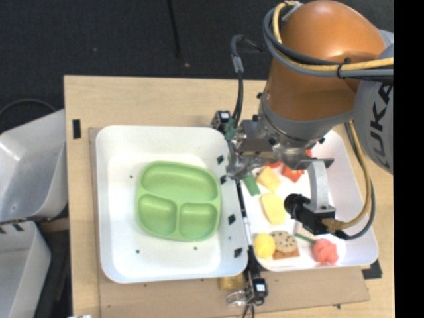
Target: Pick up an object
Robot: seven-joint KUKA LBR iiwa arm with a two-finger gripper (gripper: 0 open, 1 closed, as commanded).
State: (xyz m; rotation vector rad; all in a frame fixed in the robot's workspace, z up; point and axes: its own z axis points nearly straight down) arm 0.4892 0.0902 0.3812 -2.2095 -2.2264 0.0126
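1. I am wearing an orange band (pixel 324 52) over grey
2. The left bin (pixel 119 250) and right bin (pixel 354 177) are showing plain white against the tan bench (pixel 132 101)
3. The divided tray (pixel 179 201) is showing light green
4. The cookie (pixel 286 242) is showing tan with dark specks
5. The blocks (pixel 273 207) and the round fruit (pixel 264 245) are glowing yellow; the wedge (pixel 293 173) red-orange, the stick (pixel 251 185) green, the lump (pixel 324 250) pink-red

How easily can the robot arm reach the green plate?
Probably yes, easily: the green plate lies alone and uncovered in its bin, and the arm hangs over the neighbouring bin.
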